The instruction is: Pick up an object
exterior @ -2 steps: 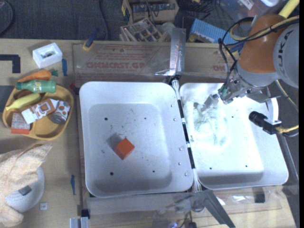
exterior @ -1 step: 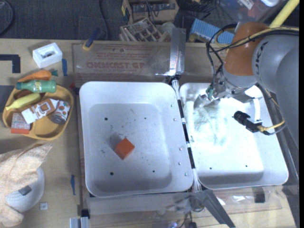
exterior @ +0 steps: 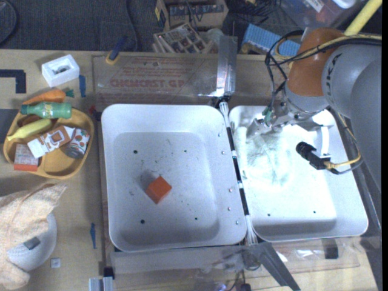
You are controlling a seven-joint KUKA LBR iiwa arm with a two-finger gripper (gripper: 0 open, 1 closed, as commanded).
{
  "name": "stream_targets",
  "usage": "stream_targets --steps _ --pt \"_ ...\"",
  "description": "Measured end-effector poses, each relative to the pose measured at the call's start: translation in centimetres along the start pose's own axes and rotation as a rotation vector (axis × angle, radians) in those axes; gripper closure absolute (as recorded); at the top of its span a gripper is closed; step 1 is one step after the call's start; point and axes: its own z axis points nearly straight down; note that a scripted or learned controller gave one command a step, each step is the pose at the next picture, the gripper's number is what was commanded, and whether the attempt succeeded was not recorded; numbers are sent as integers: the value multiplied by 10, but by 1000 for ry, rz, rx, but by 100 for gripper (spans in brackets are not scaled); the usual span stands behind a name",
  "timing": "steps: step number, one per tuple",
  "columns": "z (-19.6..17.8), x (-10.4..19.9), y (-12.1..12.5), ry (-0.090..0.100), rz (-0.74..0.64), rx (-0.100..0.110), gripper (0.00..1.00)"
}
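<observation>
Meanwhile, the gripper (exterior: pixel 265 121) is hovering in the right bin (exterior: pixel 303 214), jaws' state unclear; the orange block (exterior: pixel 159 189) is lying in the left bin (exterior: pixel 121 138).

An orange block (exterior: pixel 159 189) lies tilted on the left bin's (exterior: pixel 121 126) floor.

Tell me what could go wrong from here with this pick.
1. The only object seen in the bins, an orange block, lies in the left bin, while the gripper sits over the right bin's far corner. A grasp here would likely close on nothing.
2. The gripper is near the divider between the bins; crossing low toward the block could clip it.
3. A loose cable by the wrist might snag.
</observation>
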Motion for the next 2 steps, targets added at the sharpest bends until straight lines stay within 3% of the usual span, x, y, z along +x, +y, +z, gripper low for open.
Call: stream_targets --steps 1,2 --pt "0 0 0 0 0 0 0" --pt "-38 -34 -10 -3 109 2 0"
